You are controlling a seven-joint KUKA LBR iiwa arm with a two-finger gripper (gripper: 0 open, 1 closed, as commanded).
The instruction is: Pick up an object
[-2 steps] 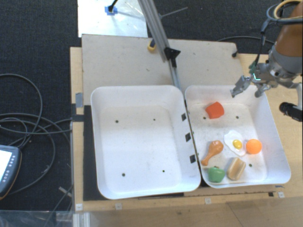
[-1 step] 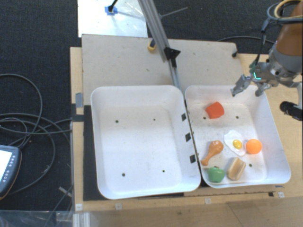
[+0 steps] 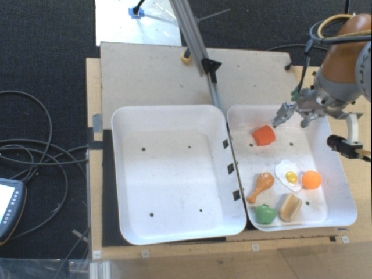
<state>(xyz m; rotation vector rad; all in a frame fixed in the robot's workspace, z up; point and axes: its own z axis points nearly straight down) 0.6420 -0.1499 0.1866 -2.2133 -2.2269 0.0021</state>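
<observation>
The robot's open, empty claw (image 3: pixel 294 114) hovers just right of the red block (image 3: pixel 264 135); it should centre over it before descending.

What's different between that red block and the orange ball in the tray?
The red block has flat faces and edges; the orange ball is round. The red block lies alone near the tray's far side, close to the tool; the orange ball sits nearer, beside the toy fried egg. Both rest in the right bin.
</observation>
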